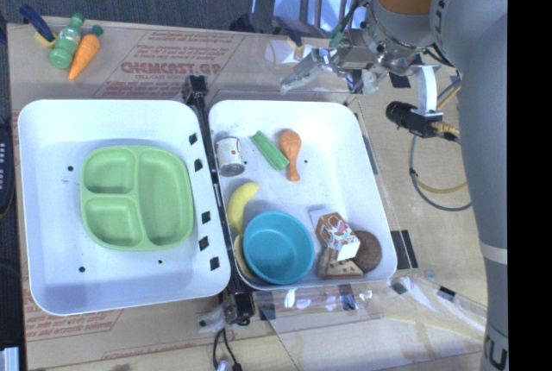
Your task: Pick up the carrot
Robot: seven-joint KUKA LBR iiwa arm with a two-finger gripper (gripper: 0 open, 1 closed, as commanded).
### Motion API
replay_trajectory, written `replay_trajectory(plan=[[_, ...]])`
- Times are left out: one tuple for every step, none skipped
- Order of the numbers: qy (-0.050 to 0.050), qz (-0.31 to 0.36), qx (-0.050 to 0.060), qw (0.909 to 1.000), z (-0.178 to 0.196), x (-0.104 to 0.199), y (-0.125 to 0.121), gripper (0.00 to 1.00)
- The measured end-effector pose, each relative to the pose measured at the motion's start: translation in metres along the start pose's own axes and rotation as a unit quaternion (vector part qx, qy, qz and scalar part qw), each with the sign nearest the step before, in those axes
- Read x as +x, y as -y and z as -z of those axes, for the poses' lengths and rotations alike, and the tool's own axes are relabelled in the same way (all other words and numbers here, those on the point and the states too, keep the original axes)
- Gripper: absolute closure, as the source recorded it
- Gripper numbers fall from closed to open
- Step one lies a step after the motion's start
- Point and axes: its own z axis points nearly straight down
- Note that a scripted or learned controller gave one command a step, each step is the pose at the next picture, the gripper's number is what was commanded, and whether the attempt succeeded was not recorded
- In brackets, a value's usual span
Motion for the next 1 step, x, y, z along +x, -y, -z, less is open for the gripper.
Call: replay_trajectory(plan=[[-0.003,0.06,-0.001,0.9982,-0.1673,-0.059,-0.0025,0.0]])
